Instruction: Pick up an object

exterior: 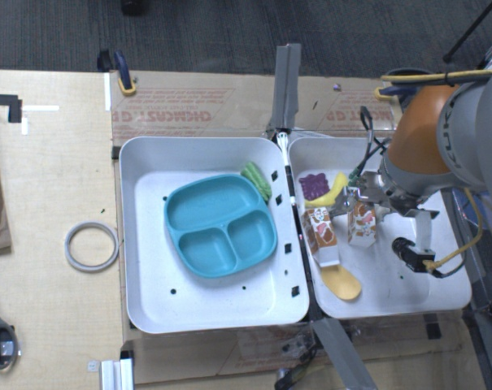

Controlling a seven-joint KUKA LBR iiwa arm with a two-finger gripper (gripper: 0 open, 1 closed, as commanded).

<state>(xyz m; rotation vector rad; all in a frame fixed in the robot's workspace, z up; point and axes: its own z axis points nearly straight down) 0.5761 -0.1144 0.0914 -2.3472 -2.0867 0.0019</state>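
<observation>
The big grey robot arm with an orange band [441, 136] reaches in from the right and hangs over the right bin. Its gripper [361, 195] is low in that bin, just above a small carton. I cannot tell how the gripper is set, because the wrist hides it.

Two shallow white bins sit side by side on the bench. The left white bin [148, 283] holds a big blue plastic plate with three parts [219, 224]. A small green leafy toy [258, 180] lies at the plate's top right edge, touching it.

The right white bin [392, 287] holds the small things. A brown and white snack box [322, 234] lies near the bin's left wall. A small white and orange carton [362, 222] stands just beside it, under the gripper. A yellow spoon-shaped toy [343, 283] lies below the snack box. A purple bunch of toy grapes [314, 186] sits near the top, with a yellow banana toy [337, 189] touching it.

On the wooden bench, well left of the bins, lies a grey ring of tape [92, 245].
</observation>
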